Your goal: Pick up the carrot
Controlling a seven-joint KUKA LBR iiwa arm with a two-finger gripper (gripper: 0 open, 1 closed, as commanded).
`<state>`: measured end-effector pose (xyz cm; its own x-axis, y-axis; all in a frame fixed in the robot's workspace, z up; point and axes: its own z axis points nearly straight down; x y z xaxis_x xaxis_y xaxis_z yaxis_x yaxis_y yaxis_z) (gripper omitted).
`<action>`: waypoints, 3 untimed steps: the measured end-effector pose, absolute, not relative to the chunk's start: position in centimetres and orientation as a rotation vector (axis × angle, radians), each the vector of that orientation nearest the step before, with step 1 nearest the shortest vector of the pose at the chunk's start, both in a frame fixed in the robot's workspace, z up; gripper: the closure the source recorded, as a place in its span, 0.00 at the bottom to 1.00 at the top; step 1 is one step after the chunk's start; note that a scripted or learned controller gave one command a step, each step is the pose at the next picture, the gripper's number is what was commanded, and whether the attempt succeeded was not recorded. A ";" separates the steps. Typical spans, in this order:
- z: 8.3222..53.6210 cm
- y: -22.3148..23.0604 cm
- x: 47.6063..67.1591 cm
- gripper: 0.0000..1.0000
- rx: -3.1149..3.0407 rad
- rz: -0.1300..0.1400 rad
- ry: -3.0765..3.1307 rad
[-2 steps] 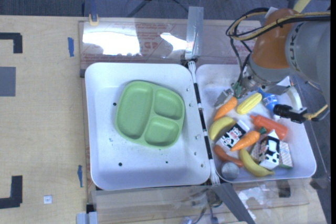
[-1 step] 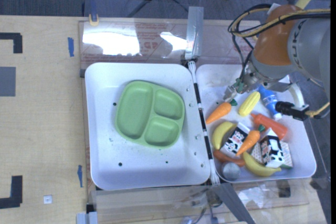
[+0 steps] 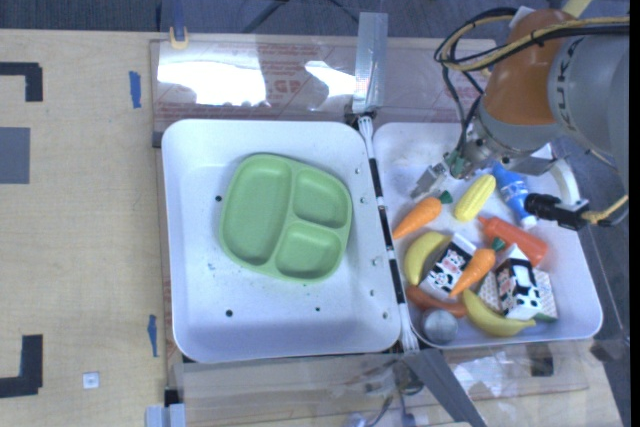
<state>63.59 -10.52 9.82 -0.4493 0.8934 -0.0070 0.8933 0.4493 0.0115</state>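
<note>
**Gripper above the right bin, carrot not held**

Hovering over the right bin's (image 3: pixel 590 300) far half: gripper (image 3: pixel 437 177), fingers spread apart, nothing between them. Lying just below it, near the bin's left wall: carrot (image 3: pixel 418 216), orange with a green top, tip toward that wall. Beside it, a corn cob (image 3: pixel 474 197) and a banana (image 3: pixel 422 255). Resting mid-way in the left bin (image 3: pixel 190 315): green divided plate (image 3: pixel 286 216).

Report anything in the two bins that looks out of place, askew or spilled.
Nothing looks spilled or damaged. The right bin is simply crowded: carrot, bananas and cartons lie jumbled, some overlapping. The green plate sits flat in the left bin.
</note>
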 end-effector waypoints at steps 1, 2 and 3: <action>8.8 -10.5 51.3 0.00 1.741 0.007 2.611; 14.2 -17.9 48.5 0.00 1.415 0.002 2.801; 12.3 -16.5 51.5 0.00 1.380 0.002 2.819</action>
<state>51.45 -16.53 12.31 -0.6132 0.7899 -0.0020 0.7899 0.6132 0.0027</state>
